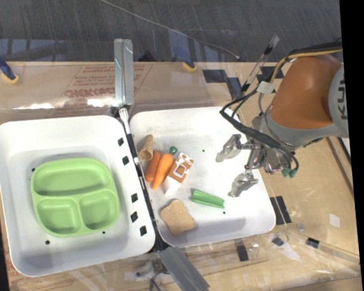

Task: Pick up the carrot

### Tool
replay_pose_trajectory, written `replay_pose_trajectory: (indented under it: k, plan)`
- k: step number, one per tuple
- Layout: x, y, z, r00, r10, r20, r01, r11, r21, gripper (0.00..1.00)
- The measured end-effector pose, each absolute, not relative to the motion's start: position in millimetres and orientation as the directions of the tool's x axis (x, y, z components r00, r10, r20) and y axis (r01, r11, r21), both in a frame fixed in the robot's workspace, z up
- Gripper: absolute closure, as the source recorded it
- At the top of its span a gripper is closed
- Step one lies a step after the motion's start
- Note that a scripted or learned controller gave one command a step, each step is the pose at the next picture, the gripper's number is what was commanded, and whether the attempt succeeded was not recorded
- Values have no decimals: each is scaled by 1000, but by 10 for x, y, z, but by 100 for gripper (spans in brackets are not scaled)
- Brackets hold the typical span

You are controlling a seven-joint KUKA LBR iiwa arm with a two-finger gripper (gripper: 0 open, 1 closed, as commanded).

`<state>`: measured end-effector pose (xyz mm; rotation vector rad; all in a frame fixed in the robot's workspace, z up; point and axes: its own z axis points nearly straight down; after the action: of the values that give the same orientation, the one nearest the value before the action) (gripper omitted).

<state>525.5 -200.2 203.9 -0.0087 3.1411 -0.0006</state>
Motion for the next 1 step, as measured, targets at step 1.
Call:
replay_pose_trajectory:
  k: [1]
  plan:
    - [5784,-1762,929,-980,201,-3,201,980,0,0]
